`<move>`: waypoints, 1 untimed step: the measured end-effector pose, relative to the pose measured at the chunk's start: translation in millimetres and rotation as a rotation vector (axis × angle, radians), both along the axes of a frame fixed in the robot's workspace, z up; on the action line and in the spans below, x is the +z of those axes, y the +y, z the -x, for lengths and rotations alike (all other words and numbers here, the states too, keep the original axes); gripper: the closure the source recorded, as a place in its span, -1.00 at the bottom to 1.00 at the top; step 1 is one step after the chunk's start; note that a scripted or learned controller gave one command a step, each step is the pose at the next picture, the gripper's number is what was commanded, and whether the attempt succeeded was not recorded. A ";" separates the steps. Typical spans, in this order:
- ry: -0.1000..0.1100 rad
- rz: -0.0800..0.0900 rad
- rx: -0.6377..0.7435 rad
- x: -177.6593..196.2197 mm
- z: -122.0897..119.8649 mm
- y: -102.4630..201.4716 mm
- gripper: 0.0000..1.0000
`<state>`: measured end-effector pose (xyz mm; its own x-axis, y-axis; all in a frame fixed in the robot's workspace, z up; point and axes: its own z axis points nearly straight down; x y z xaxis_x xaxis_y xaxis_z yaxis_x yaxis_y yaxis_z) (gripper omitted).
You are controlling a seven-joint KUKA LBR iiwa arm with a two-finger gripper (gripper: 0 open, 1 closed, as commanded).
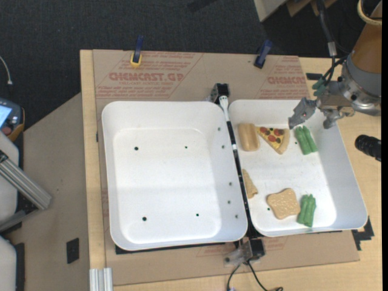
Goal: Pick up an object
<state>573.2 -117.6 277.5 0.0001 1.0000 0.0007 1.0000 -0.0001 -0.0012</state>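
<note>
From the camera above the bench, I see my arm (367,59) coming in from the right, and my pincer (314,115) hangs over the upper part of the right bin (345,168). Its two fingers (299,114) are spread apart, released, and nothing is between them. Just under the pincer lies a green pod (305,140), a little below and between the fingers, and I cannot tell if a finger touches it. To the left of this pod is a pizza slice (274,138), and left of that a bread roll (247,136), near the bin's left wall. Lower in the same bin I see a toast slice (283,203) with a second green pod (307,210) just beside it on the right, touching it or almost. A small tan piece (248,183) lies against the left wall, between the roll and the toast. The left bin (163,174) stands beside the right one, their walls touching in the middle. Both bins rest on a brown cardboard sheet (157,71) held by two clamps (137,52) at its far edge.
</note>
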 end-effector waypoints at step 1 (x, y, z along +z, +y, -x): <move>-0.020 0.002 0.008 110.4 -87.7 51.6 -1.00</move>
